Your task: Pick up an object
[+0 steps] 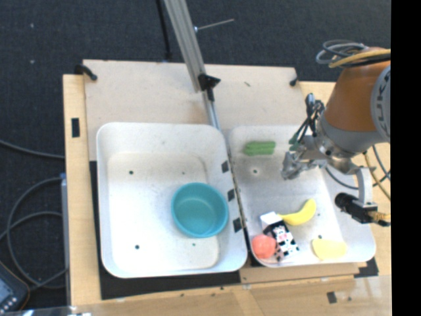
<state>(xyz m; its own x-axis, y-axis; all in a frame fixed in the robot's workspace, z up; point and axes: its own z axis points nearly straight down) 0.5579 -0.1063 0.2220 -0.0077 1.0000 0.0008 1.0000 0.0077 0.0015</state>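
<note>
Pincer over right bin, no legible labels.

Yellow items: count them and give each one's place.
2. A yellow banana lies mid right bin; a pale yellow piece sits near its front right corner. The arm may hide more.

Robot arm: a thick rounded body, its broad upper band orange with a glossy sheen, the section beneath it grey. A grey strip shows at the right of the orange band. Thin pale cables loop above the top of the arm; further thin wires, some greenish, run down its left side toward the wrist. The gripper is a small cluster of grey metal parts. A black fitting with a light cable hangs below the arm.
</note>
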